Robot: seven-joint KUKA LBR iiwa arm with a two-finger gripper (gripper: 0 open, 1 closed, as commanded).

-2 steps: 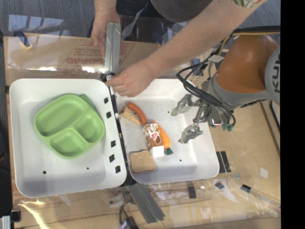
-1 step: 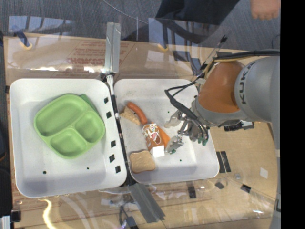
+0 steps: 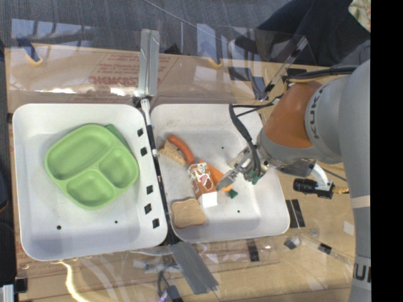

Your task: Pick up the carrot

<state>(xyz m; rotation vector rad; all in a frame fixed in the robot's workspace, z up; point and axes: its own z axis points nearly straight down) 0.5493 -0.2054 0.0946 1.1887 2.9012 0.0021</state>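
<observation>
A green three-compartment plastic plate (image 3: pixel 92 165) lies in the left white bin (image 3: pixel 31 231). In the right white bin (image 3: pixel 271 222), mid-frame, the small orange carrot (image 3: pixel 216 174) lies just beside the gripper (image 3: pixel 230 180), whose finger spread I cannot tell.

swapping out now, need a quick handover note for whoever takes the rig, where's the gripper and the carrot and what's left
Gripper: low in the right white bin, fingertips at the right end of the small orange carrot. Whether it grips cannot be told.
The carrot lies in the bin's middle, beside the red and white carton, not lifted.
Also in that bin: the reddish sausage, the tan bread slice, a small white cube.
The green divided plate sits in the left white bin.
Done: approach. Left: confirm the grasp, lift the carrot.
</observation>
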